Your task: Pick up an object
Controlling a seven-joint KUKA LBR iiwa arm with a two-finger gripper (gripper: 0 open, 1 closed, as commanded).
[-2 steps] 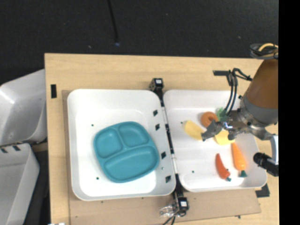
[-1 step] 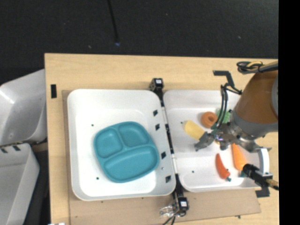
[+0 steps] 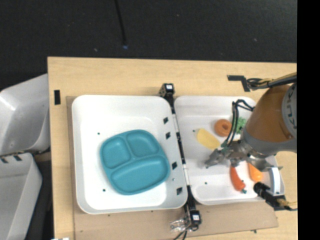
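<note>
Here, tool [image 3: 212, 160] hovers beside yellow piece [image 3: 207, 138].

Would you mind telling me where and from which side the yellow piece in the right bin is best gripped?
I would grip the yellow piece across its narrow middle, coming straight down from above. It lies flat on the floor of the right bin, elongated on a diagonal, so the fingers should close across its short width. An orange round piece sits close on its upper right, so staying toward the lower-left half seems safer.
</note>
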